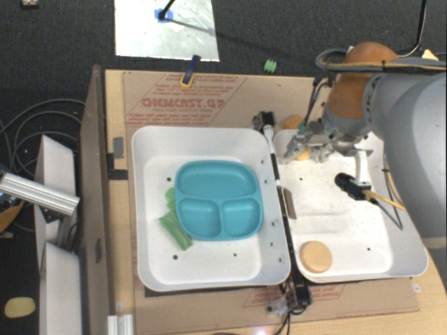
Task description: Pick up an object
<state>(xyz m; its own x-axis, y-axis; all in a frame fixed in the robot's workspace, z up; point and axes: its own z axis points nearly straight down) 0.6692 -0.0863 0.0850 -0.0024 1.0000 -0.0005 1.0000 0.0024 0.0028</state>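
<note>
- Teal plate [218, 199] with three hollows lies in the left bin [150, 260]; a green piece [172, 227] pokes out from under its left edge
- Tan round disc [316, 256] sits alone in the near-left corner of the right bin [370, 253], well apart from the arm [398, 117]
- Yellow lump [302, 153] lies in the far-left corner of the right bin, close to the wall between the bins; the jaws hang directly over it, so it is likely the thing to be picked
- Whether the jaws are apart, together or clamped on the lump, I cannot tell; the metal parts above hide it
- Risk: the lump is tight in the corner, so one jaw may strike the bin wall or rim and shove the bin; the other may nudge the lump aside
- Risk: a small lump gripped off-centre could slip out on the lift — and a closing on nothing would look much the same from this angle
</note>
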